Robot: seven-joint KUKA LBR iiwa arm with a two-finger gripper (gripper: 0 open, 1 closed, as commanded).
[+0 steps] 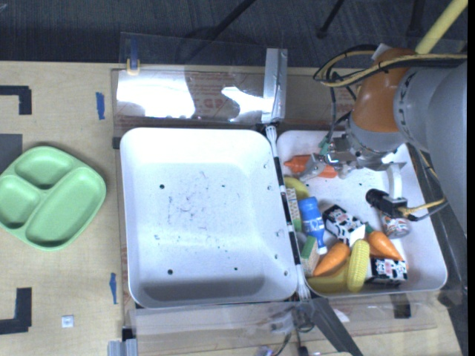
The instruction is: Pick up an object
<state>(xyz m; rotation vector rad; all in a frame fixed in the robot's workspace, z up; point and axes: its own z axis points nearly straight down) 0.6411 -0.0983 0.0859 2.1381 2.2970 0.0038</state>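
My gripper (325, 163) hangs low over the back left part of the right bin (430, 262). An orange-red toy (299, 163) lies right beside it, partly under its tip; whether it is held is unclear. Further forward in the same bin lie a yellow piece (295, 187), a blue bottle (311, 216), a black-and-white cow toy (341, 220), two carrots (332, 258) (384, 244), a corn cob (358, 262) and a black-and-white block (388, 271).
The left bin (148, 143) sits beside the right one, with a shared wall between them. A green divided plate (49, 196) rests on the bench at the far left. A small round item (398, 228) lies near the right bin's right wall.
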